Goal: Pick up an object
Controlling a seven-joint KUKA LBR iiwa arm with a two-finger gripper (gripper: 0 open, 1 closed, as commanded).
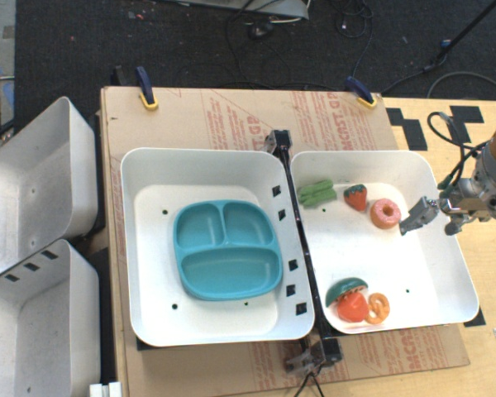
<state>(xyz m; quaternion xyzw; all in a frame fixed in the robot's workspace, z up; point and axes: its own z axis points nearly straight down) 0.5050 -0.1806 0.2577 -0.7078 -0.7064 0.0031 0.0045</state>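
So, two shallow white bins sit side by side on my bench, and they hold quite different loads. Inside the left bin lies a teal divided plate, flat on the floor of the bin, with two small compartments along its far side and one wide compartment nearer the camera (nothing rests in any of them). Across the divider, the right bin carries the small toys. Along its far side, a green pea pod lies close to the divider, a red strawberry sits just beside it, and a pink doughnut comes next in the row, near the strawberry but apart from it. Toward the near wall a second cluster gathers: a red tomato with a dark green leafy cap touching its top, and an orange ring leaning against its right side. I reach in from the right, and my pincer hangs over the right bin, just beside the doughnut on its right, not touching it as far as I can see. One dark finger shows clearly, pointing toward the doughnut; whether the pincer is released or clenched I cannot tell, and I see nothing gripped in it.
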